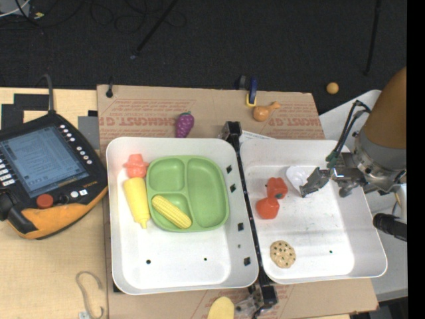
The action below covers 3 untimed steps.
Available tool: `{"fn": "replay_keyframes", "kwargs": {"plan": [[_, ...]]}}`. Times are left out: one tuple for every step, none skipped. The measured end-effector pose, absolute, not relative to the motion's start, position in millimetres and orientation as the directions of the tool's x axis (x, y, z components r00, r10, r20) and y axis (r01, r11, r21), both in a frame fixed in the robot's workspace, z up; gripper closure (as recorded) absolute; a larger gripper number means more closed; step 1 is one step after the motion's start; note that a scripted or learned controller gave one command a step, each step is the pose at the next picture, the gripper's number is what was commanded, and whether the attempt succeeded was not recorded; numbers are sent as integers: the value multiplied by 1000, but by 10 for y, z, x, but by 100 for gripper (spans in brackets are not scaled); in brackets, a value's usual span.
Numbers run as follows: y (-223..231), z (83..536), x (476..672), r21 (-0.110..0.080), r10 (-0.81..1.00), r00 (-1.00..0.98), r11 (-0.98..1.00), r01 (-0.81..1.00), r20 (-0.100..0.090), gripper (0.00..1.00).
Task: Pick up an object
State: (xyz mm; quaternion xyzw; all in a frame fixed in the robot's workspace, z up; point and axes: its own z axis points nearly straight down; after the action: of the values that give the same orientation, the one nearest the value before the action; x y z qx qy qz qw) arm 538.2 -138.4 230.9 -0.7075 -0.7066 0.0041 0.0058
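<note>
The right bin (pixel 358 244) holds a red toy (pixel 276 187) with a second red piece (pixel 267 209) just below it. A whitish object (pixel 299 175) lies beside them and a round cookie (pixel 283 253) sits near the front. My gripper (pixel 329 187) hangs over the right bin's middle right, to the right of the red toys. It is open: one dark finger (pixel 311 186) points left toward the white object, the other sits apart on the right. Nothing is between them.
The left bin (pixel 172 264) carries a green divided plate (pixel 199 178) with a corn cob (pixel 171 211), a yellow bottle (pixel 137 201) and a pink piece (pixel 135 165). A purple toy (pixel 184 123), an orange toy (pixel 264 111) and a teach pendant (pixel 46 171) lie outside the bins.
</note>
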Motion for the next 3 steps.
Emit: {"fn": "replay_keyframes", "kwargs": {"plan": [[-1386, 2372, 5406, -1, 1000, -1, 1, 1000, 0, 0], [-1446, 1856, 5334, -7, 1000, -1, 1, 1000, 2, 0], [-1447, 1418, 5333, -7, 1000, -2, 2, 1000, 2, 0]]}}
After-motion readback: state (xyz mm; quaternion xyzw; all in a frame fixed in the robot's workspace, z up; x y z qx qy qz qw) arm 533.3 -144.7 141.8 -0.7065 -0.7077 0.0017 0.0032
